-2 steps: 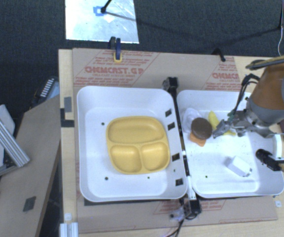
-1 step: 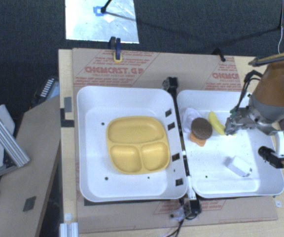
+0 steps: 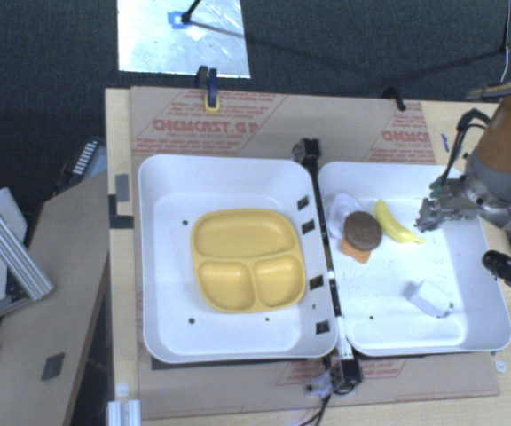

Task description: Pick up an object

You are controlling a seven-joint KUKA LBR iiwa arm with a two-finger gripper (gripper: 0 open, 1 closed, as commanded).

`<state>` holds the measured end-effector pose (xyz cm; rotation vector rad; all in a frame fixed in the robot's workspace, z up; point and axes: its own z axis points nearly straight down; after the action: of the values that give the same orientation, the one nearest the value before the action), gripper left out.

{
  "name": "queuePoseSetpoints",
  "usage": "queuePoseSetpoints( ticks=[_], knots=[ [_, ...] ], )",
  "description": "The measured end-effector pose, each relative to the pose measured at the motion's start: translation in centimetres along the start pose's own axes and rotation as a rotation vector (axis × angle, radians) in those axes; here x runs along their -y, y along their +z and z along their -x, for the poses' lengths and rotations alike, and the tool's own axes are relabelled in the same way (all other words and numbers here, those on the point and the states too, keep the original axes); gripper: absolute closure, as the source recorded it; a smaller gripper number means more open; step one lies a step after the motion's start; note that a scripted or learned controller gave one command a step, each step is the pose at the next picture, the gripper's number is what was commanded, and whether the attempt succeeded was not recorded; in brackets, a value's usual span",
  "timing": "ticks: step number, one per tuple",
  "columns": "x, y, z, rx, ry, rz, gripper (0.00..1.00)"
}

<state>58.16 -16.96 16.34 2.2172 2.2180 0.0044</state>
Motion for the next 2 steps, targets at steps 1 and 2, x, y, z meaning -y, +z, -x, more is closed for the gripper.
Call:
queuePoseSetpoints(
  ticks=[1,2],
  knots=[
    [-0.3,-4.6,-0.6,0.0,-0.004,0.0,1.0],
    [-1.5,-10.2,-0.2,0.001,-0.005,0.003,1.0]
  ],
)
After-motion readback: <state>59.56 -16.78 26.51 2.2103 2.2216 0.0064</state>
